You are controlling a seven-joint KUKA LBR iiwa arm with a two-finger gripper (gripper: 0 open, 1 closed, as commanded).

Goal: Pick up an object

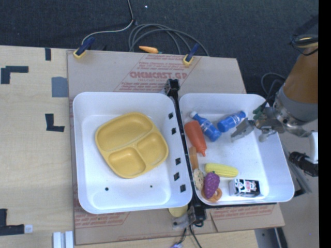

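Gripper (254,126) is seen over right bin (273,154), near its right edge, fingers spread open, nothing held. Blue bottles (217,125) lie just left of it, at bin's top-left w/ carrot (196,137). Corn (222,169), grapes (211,184), carton (245,187) are placed along bottom edge. Yellow tray (131,144) is set in left bin (85,154).
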